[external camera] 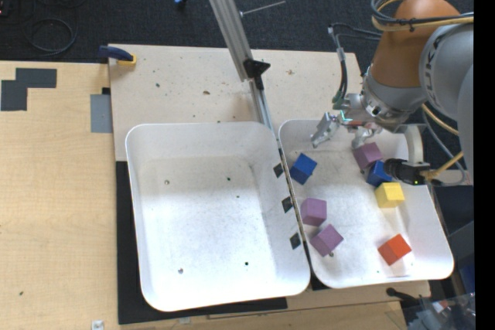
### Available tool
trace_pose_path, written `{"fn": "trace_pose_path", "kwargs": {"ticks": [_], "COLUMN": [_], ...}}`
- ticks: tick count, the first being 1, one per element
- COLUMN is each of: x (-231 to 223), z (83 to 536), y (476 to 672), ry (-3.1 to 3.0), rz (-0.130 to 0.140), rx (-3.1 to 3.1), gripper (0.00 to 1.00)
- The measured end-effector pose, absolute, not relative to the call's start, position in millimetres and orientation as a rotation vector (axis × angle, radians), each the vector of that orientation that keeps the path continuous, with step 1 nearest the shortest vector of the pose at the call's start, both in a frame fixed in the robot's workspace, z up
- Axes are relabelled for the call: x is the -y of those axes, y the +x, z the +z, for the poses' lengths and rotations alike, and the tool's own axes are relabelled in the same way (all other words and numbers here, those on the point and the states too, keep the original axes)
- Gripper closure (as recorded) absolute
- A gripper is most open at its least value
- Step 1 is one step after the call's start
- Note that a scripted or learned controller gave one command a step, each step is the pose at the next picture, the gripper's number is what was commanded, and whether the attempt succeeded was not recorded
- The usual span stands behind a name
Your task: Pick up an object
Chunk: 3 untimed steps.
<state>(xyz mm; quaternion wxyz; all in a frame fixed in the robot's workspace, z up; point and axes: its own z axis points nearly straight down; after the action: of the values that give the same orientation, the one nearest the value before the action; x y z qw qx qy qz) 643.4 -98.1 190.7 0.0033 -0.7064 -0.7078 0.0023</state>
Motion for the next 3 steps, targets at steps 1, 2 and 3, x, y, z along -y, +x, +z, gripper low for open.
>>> {"fn": "trace_pose_path", "kwargs": {"ticks": [1,2,3], "x": [98.2,98.1,98.9], "z": [193.2,130.3,120.7], "y": [644.4,647.3,653.9], "ry": [-2.217,-2.219,-2.233], "rz": [0.003,0.005,-0.020], "rx": [2.222,2.218,2.232], "gripper": [0.00,0.00,0.00]}}
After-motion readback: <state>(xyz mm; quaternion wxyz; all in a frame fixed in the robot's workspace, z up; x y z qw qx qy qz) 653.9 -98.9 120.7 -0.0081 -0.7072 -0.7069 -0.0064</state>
